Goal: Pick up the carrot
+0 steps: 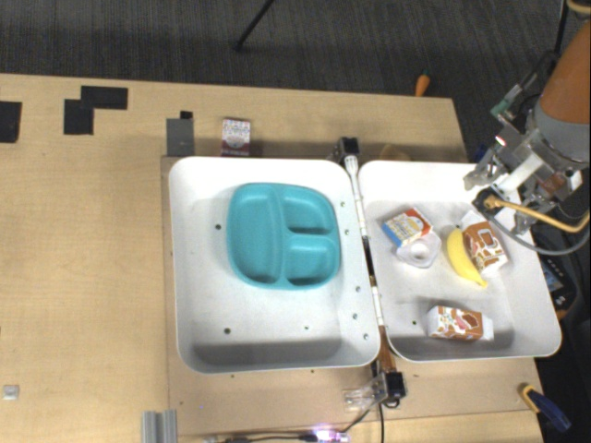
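Two white bins on wooden bench; dark carpet beyond; jaws' state unclear.

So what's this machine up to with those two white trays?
A robot arm reaches in from the right, its end effector hanging over the far right corner of the right bin. That bin holds a banana, a few small food cartons and a white cup. The left bin holds a teal divided plate. I can't make out a carrot, and nothing looks grasped.
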Action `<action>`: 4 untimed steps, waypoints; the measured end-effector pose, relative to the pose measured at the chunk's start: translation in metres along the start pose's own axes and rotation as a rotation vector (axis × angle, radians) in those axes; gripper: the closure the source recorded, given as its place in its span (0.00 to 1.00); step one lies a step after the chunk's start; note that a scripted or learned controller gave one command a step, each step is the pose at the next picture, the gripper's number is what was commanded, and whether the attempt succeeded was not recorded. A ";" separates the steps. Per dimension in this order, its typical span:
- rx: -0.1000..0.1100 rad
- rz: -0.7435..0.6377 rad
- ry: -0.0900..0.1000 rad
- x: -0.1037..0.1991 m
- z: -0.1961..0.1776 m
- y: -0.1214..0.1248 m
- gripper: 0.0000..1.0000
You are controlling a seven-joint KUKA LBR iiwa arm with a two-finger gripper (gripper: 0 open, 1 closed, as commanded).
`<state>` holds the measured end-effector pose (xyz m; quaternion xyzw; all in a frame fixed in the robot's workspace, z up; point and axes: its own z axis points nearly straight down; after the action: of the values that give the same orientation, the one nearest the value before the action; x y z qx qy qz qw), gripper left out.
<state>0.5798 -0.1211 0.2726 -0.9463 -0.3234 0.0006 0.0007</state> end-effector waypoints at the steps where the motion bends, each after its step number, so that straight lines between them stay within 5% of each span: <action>1: 0.003 0.217 -0.001 -0.008 0.035 -0.013 0.00; 2: 0.004 0.373 0.000 -0.031 0.075 -0.059 0.00; 3: 0.005 0.361 0.002 -0.029 0.064 -0.058 1.00; 4: 0.005 0.360 0.002 -0.029 0.064 -0.058 0.00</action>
<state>0.5211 -0.0931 0.2084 -0.9889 -0.1485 0.0008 0.0032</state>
